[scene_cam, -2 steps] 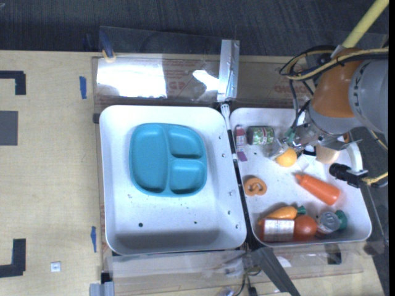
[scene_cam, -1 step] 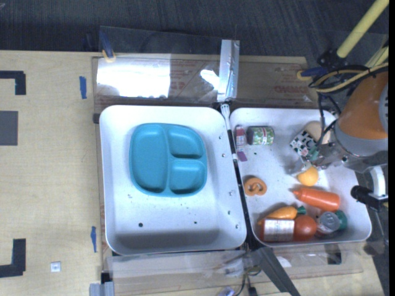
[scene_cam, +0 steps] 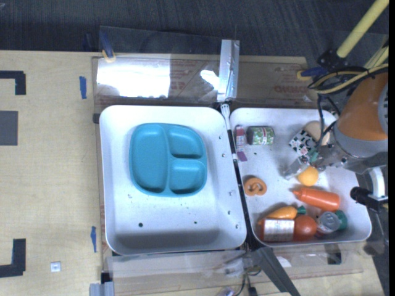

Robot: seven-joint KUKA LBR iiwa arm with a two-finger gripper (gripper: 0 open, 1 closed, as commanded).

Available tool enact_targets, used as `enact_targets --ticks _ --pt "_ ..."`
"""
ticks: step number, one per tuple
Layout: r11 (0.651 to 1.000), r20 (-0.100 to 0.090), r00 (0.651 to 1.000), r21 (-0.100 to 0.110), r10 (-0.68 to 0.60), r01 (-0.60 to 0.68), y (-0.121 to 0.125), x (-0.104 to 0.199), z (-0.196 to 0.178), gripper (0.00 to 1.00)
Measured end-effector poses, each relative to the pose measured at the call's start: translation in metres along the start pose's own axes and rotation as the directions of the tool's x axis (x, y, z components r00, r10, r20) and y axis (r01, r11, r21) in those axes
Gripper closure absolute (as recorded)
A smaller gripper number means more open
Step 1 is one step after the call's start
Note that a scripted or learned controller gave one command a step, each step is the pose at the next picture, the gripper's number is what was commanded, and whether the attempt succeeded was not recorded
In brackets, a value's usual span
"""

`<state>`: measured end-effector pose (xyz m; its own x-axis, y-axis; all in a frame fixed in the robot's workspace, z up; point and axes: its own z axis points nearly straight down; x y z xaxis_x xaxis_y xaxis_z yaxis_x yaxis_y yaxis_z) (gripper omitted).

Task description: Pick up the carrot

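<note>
The carrot [scene_cam: 318, 197] is a smooth orange piece lying flat in the lower right part of the right bin [scene_cam: 278, 159], its long axis running left to right. My gripper [scene_cam: 306, 160] reaches in from the right and hangs over the bin's upper right area, just above a small yellow lemon [scene_cam: 308, 176]. It sits roughly a hand's width up the view from the carrot. The arm's orange band [scene_cam: 364, 113] shows above the wrist at the right edge.
Around the carrot lie a red tomato [scene_cam: 305, 227], a tin can [scene_cam: 278, 229], a yellow-orange pepper [scene_cam: 282, 213] and a grey-capped item [scene_cam: 332, 221]. An orange donut [scene_cam: 254, 187], a green can [scene_cam: 260, 135] and a black-and-white patterned item [scene_cam: 302, 142] lie further off. The left bin [scene_cam: 117, 184] holds a blue divided tray [scene_cam: 168, 159].
</note>
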<state>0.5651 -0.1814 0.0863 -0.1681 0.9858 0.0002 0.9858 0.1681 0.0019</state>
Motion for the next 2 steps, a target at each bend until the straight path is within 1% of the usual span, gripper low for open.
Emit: enact_targets --ticks 1,2 --pt "0.999 -0.007 0.999 -0.004 -0.038 0.038 -0.067 -0.014 -0.002 0.0" --pt "1.0 0.0 1.0 -0.005 0.017 -0.017 -0.029 -0.034 -0.047 0.0"
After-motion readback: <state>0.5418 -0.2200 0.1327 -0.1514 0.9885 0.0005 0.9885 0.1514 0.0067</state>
